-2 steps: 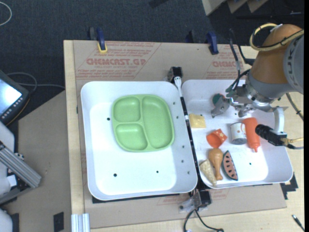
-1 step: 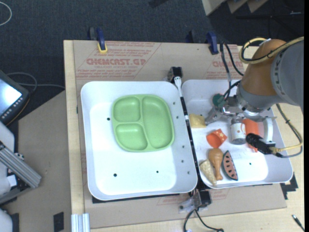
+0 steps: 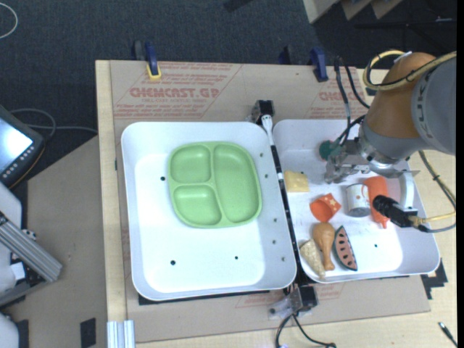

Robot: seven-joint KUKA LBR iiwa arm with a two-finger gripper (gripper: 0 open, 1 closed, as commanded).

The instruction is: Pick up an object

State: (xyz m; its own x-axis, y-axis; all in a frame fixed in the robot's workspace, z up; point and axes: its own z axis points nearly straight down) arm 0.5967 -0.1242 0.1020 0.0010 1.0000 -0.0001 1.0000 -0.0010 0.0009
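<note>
The right bin [image 3: 413,256] holds several small things. A yellow cheese block [image 3: 296,181] lies near its left wall, with an orange-red wedge [image 3: 325,207] just below it. A silver can [image 3: 356,200] and an orange piece [image 3: 377,188] sit mid-bin. A brown drumstick [image 3: 324,241], a watermelon slice [image 3: 346,249] and a pale piece [image 3: 311,256] lie near the front. My gripper [image 3: 339,167] hangs low over the bin's back half, right of the cheese and just above the can. A small teal thing [image 3: 328,150] sits at its left side.
The left bin [image 3: 145,216] bears a green divided plate [image 3: 215,183]. The ridge between the two bins runs just left of the cheese. The arm's grey and orange body covers the right bin's back right corner.
</note>
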